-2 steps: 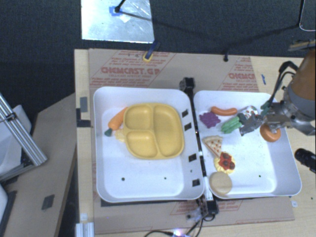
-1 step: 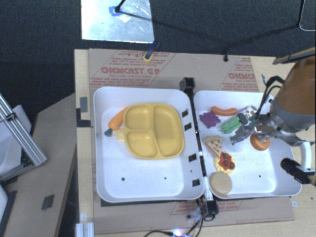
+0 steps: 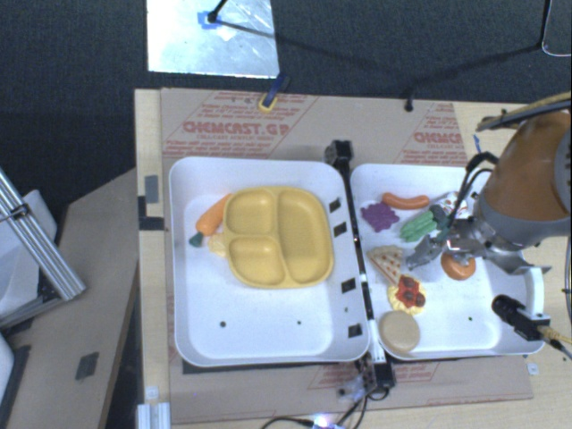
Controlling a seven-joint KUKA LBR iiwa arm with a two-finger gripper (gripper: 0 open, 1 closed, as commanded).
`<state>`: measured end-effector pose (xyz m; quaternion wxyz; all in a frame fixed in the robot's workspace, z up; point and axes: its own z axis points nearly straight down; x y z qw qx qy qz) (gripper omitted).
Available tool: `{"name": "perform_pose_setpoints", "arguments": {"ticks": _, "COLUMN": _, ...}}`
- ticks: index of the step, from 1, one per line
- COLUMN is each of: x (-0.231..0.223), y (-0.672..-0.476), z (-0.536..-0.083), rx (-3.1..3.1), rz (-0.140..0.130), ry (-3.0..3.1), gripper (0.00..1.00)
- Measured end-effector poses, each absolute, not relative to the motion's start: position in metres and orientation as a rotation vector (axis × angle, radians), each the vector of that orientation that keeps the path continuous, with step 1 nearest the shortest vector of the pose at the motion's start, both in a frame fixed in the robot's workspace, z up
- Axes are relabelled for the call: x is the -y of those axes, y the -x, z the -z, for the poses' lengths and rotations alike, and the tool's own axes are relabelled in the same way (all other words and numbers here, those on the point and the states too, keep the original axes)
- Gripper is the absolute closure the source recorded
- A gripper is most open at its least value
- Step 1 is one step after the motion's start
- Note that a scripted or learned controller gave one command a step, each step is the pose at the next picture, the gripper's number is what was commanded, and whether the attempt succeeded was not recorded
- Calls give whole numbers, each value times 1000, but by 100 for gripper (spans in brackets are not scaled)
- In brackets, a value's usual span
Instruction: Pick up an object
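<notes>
A cardboard-topped bench (image 3: 295,119) on dark carpet carries two shallow white bins side by side. In the right bin (image 3: 474,338) the gripper (image 3: 435,244) hangs low over the toy food; how its jaws stand cannot be told, and nothing can be seen held between them. An orange round piece (image 3: 458,267) lies just beside it, toward the arm; a green leafy piece (image 3: 416,227) sits just on the far side, its long axis slanting toward the bin's back wall. A pizza slice (image 3: 390,262) lies nearby on the left-bin side. The arm (image 3: 527,186) leans in from the right, wrist bent downward. The orange piece looks nearest.
</notes>
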<state>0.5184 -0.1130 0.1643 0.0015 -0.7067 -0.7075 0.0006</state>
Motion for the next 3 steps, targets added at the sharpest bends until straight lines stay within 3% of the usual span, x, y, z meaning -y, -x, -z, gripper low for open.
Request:
{"name": "perform_pose_setpoints", "arguments": {"ticks": 1, "x": 123, "y": -520, "z": -110, "rx": 2219, "rz": -2, "ry": 2220, "gripper": 0}}
{"name": "perform_pose_setpoints", "arguments": {"ticks": 2, "x": 123, "y": -523, "z": -89, "rx": 2224, "rz": 9, "ry": 2223, "gripper": 0}}
{"name": "perform_pose_setpoints", "arguments": {"ticks": 3, "x": 124, "y": -526, "z": -101, "rx": 2232, "rz": 16, "ry": 2230, "gripper": 100}}
